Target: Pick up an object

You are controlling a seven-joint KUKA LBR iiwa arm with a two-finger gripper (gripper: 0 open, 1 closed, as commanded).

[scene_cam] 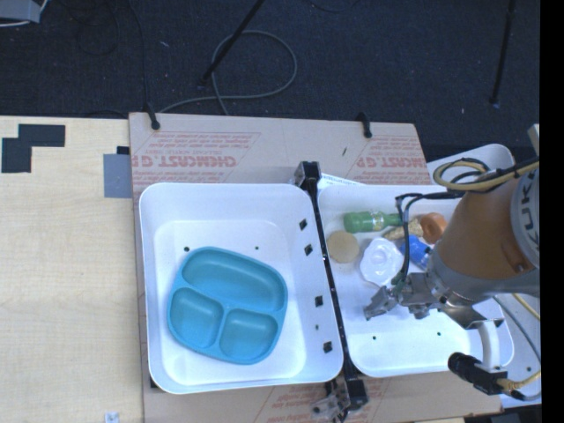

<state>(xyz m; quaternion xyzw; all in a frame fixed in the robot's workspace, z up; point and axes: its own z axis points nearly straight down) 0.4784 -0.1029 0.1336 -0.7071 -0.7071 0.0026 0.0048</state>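
**Gripper low over the right bin, beside a cluster of small objects**

Camera view: the grey arm with its orange band reaches in from the right, and the two-finger gripper sits low over the floor of the right shallow white bin. Whether its grip is wide or narrow cannot be told from here; nothing is seen held.

Just above it lies a crumpled white plastic piece, with a round tan disc to its left, a green bottle behind, and a small blue object and an orange one partly hidden by the arm.

The left shallow white bin holds a blue three-compartment plastic tray.
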